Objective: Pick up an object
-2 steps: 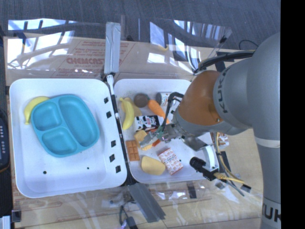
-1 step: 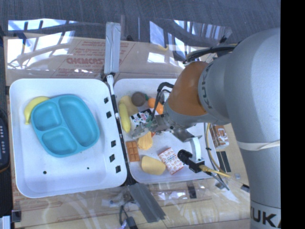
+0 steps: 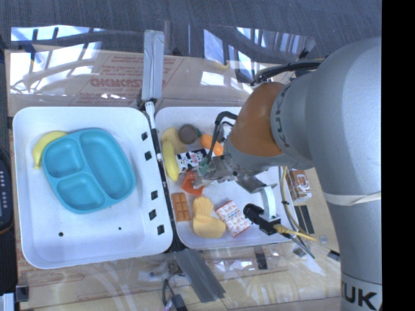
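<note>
Here the end effector (image 3: 206, 171) is hanging low in the right bin (image 3: 272, 238), its grip state impossible to tell. Directly beside it are lying a black-and-white carton (image 3: 192, 159) and an orange piece (image 3: 190, 184), with a banana (image 3: 170, 159) just left. A blue tray (image 3: 89, 168) is sitting in the left bin (image 3: 39, 232).

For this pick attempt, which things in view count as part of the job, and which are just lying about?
Part of the job:
gripper, low in the right bin
banana, orange piece, black-and-white carton, all close to it

Lying about:
blue divided tray and yellow crescent in the left bin
red snack packet
yellow block
brown waffle piece
</note>
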Motion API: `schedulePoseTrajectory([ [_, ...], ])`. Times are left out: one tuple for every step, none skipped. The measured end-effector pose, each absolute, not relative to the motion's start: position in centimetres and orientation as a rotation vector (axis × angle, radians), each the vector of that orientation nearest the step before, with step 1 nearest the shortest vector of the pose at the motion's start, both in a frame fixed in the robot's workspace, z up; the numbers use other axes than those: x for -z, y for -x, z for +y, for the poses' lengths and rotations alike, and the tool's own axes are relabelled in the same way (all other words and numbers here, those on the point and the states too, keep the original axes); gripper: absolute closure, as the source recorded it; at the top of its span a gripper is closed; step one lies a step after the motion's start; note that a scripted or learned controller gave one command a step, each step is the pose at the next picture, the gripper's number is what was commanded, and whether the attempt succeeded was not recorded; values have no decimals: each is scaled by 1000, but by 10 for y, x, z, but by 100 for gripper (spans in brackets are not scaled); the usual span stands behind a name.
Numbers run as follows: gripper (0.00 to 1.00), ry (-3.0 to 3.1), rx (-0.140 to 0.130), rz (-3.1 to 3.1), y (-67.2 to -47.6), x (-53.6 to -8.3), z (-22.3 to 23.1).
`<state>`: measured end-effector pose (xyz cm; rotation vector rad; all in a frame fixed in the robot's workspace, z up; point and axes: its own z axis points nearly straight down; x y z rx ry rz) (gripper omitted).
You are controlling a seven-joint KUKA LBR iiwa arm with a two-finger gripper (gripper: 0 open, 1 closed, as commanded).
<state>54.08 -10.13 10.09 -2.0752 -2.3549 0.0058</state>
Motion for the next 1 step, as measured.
schedulePoseTrajectory([
  [0,2075,-6,-2355,-541,-101,-101],
])
